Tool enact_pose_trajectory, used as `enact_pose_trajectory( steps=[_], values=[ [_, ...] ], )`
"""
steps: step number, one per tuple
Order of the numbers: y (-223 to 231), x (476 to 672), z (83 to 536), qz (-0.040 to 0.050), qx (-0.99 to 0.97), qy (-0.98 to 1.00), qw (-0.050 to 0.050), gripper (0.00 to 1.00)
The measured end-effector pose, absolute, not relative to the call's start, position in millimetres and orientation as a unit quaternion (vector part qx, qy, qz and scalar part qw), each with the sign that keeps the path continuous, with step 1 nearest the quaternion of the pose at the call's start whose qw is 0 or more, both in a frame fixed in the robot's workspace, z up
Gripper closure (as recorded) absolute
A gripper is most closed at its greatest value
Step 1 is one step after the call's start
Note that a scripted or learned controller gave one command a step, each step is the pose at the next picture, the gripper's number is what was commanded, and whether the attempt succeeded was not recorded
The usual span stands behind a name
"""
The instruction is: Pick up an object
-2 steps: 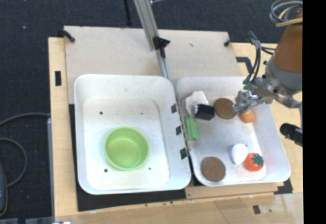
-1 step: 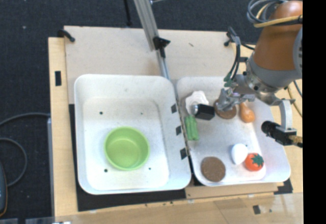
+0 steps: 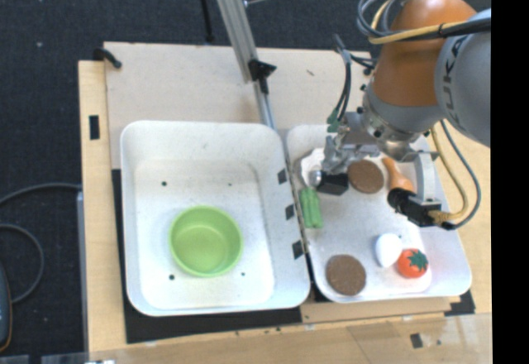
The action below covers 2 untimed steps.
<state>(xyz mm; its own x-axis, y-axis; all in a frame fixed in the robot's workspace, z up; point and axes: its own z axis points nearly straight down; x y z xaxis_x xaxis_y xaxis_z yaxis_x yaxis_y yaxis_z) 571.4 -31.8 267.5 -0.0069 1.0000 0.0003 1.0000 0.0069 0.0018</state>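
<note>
Wooden bench (image 3: 178,77) with two white bins, green bowl (image 3: 205,240) in left bin (image 3: 140,147), gripper (image 3: 331,176) low in right bin (image 3: 450,259), grip state unclear, green block (image 3: 311,208) just below it, near brown disc (image 3: 345,274), tomato (image 3: 412,262).

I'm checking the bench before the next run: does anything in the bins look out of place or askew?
One thing: the green block sits at the right bin's left wall, by the divide between the bins, close to the tool. The green bowl sits upright in the left bin. Nothing looks spilled or damaged.
</note>
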Motion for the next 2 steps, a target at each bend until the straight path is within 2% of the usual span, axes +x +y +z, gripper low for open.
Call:
enact_pose_trajectory(
  steps=[1,2],
  values=[
    [21.0,575.6,269.3,0.0011,0.704,0.71,0.0,1.0],
    [62.6,575.3,249.7,-0.0008,0.705,0.709,-0.001,1.0]
  ],
)
